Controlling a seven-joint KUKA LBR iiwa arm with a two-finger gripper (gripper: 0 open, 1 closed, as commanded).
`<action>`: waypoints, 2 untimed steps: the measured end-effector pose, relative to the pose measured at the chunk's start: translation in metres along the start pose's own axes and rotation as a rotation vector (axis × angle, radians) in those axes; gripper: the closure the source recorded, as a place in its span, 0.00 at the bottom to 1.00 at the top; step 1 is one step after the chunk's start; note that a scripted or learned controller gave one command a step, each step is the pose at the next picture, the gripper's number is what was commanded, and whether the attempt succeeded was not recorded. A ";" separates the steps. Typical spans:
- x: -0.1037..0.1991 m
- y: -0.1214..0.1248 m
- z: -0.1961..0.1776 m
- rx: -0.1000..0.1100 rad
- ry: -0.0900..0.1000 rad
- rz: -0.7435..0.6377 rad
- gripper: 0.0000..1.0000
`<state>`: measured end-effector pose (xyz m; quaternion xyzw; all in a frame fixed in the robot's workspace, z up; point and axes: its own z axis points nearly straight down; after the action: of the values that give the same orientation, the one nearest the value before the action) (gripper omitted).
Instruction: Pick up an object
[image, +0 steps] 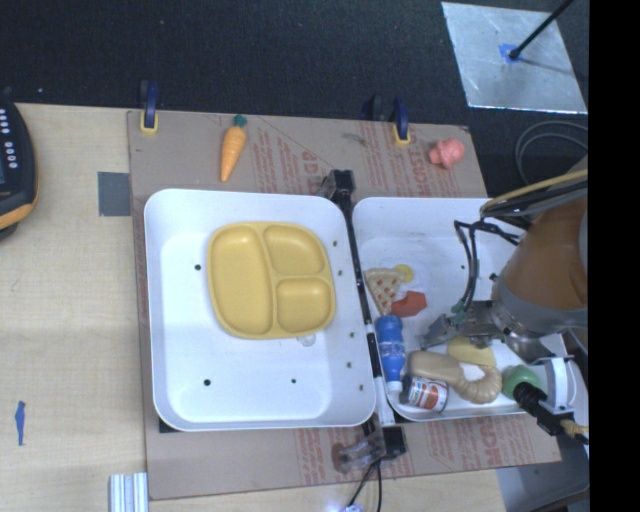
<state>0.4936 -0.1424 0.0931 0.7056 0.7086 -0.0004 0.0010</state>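
The right bin holds a cluster of items along its near side. A blue bottle lies by the bin's left wall, with a red-labelled can just below it. Beside them are a cream block, a tan curved piece, a yellow banana-like piece and a green ball. A checkered wedge and a red piece lie further back. My gripper hangs low over the cream block and the banana-like piece, and nothing shows in its grasp.
The left bin holds a yellow divided plate. A toy carrot and a pink lump lie on the board behind the bins. Cables loop from the arm over the right bin.
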 end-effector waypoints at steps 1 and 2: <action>0.045 -0.015 -0.002 -0.014 -0.014 0.006 0.00; 0.009 0.056 0.001 -0.004 -0.001 -0.001 0.00</action>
<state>0.5497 -0.1328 0.0926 0.7052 0.7090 0.0005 0.0027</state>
